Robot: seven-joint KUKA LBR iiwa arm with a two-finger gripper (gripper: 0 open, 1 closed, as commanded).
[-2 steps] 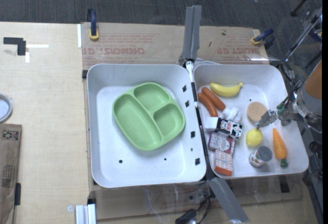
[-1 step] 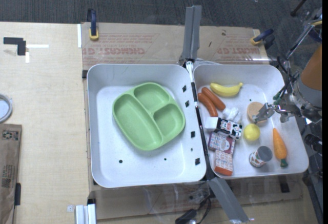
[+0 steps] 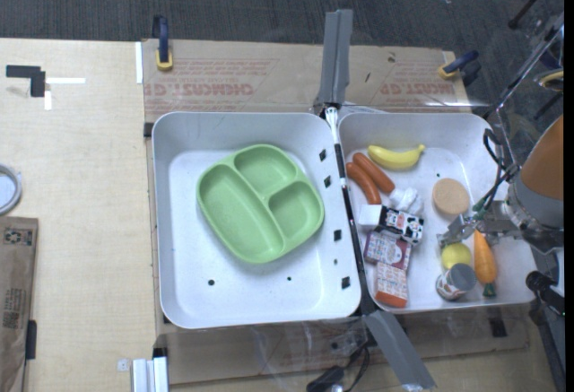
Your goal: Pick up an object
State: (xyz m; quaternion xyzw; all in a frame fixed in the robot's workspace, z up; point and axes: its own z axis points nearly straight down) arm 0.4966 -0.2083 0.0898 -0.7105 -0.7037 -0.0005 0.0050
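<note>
Objects heaped in right bin (image 3: 475,143); green divided plate (image 3: 260,202) seen alone in left bin (image 3: 166,229). Going rightward: hot dogs (image 3: 368,177), banana (image 3: 395,155), snack packets (image 3: 388,248), tan disc (image 3: 451,197), lemon (image 3: 456,256), carrot (image 3: 484,258). Gripper (image 3: 468,227) poised just above lemon; finger state cannot be told. Straight descent advised, carrot to be avoided.

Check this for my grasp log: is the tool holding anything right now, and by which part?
Cannot be told. The tool sits low in the right bin, just above the lemon beside the carrot.
</note>
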